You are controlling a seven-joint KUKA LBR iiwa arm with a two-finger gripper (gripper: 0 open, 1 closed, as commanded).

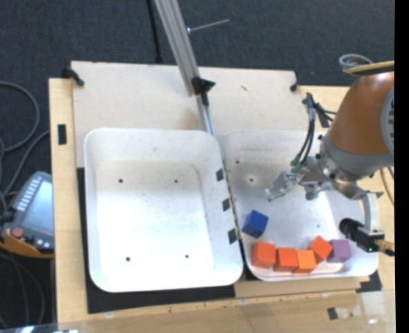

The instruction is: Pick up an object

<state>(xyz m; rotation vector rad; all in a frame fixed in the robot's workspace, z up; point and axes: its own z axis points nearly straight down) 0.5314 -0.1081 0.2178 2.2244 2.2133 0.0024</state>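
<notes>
No legible writing is seen. The claw (282, 186) is positioned above the blue cube (255, 223), its closure state undeterminable; orange blocks (285, 257) are lined behind the cube

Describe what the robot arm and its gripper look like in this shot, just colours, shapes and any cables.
The arm is a thick rounded body, orange on top and grey below. Dark and green cables loop down its side toward the wrist. The gripper is small, metallic grey and angular. A black fitting sticks out beneath the arm.
</notes>
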